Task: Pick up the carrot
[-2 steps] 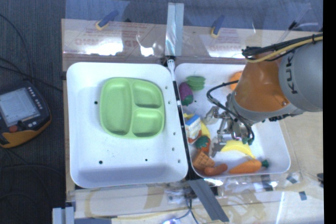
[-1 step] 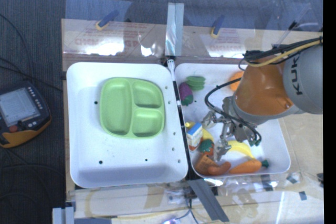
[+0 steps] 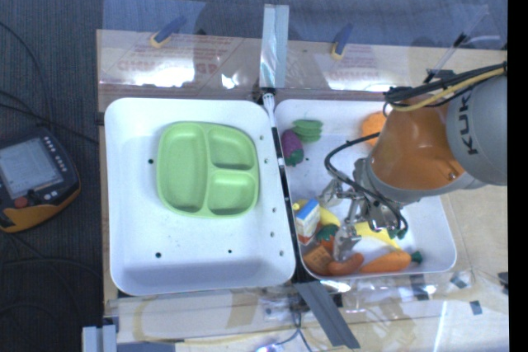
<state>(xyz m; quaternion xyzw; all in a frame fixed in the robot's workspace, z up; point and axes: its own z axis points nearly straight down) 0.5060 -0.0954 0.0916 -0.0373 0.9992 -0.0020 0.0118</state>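
The carrot [image 3: 385, 262] lies along the right bin's [image 3: 441, 235] front edge. Your gripper [image 3: 346, 241] hangs beside its blunt end, fingers parted, holding nothing. Centre over the carrot before closing.

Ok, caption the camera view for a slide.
Gripper poised over the carrot in the right bin.

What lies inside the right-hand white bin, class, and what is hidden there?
The right bin holds a carrot, a purple toy, a green toy and an orange fruit. The arm covers the bin's middle.
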